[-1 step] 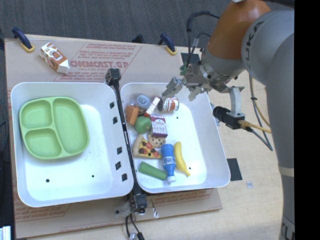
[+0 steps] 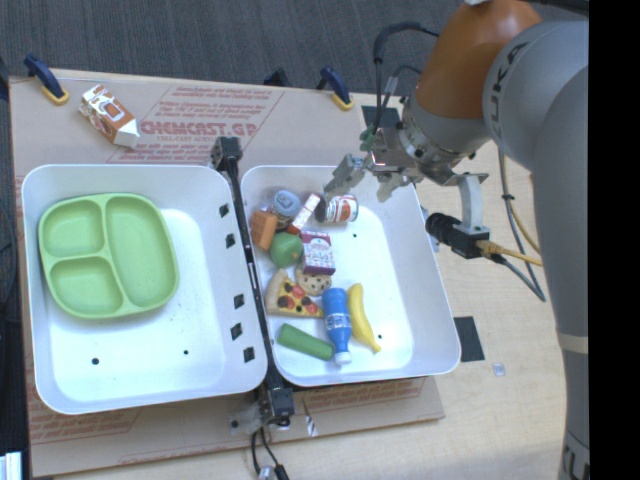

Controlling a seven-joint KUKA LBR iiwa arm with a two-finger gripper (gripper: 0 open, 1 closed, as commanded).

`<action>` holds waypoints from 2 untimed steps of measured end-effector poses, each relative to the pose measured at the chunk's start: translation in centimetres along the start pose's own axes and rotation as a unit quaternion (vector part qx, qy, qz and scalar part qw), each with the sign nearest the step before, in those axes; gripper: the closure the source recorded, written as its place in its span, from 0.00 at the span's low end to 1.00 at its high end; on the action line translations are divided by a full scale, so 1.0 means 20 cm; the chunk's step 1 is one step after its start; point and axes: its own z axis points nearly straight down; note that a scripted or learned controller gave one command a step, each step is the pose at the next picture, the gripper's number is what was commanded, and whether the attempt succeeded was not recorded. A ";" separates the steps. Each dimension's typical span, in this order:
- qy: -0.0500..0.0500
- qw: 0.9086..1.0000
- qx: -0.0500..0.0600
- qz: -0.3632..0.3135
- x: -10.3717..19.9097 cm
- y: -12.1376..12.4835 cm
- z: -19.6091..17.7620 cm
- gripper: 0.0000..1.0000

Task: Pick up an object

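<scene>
The two-finger gripper (image 2: pixel 335 190) hangs over the upper part of the right white bin (image 2: pixel 420 298), tilted down and toward the left; its fingers are too blurred and small to tell whether they are spread or closed, and nothing can be made out between them; just beside its tip lies a small red-and-white can (image 2: pixel 342 209) on its side, whether touching or not I cannot tell; a little further to the left of the tip sits a grey-blue round lid-like piece (image 2: pixel 286 202) and, below that, an orange block (image 2: pixel 263 230) and a green round toy (image 2: pixel 285 249); below the gripper stands a small maroon-and-white carton (image 2: pixel 318 252), then a flat pizza-slice toy (image 2: pixel 293 296), a blue plastic bottle with a white cap (image 2: pixel 337 322), a yellow banana (image 2: pixel 362 318) just beside the bottle, and a green cylinder (image 2: pixel 304 342) nearest the bin's lower rim; these things lie crowded together, several touching; well to the left of the gripper, the left white bin (image 2: pixel 130 368) holds a light green divided plate (image 2: pixel 106 256); far up and left, outside both bins, a small red-and-white carton (image 2: pixel 108 115) lies on the brown cardboard sheet (image 2: pixel 200 118).
</scene>
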 end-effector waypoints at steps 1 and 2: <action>0.000 1.000 0.002 0.000 -0.28 0.07 0.65 0.00; -0.001 1.000 0.000 0.000 -0.39 -0.31 0.81 0.00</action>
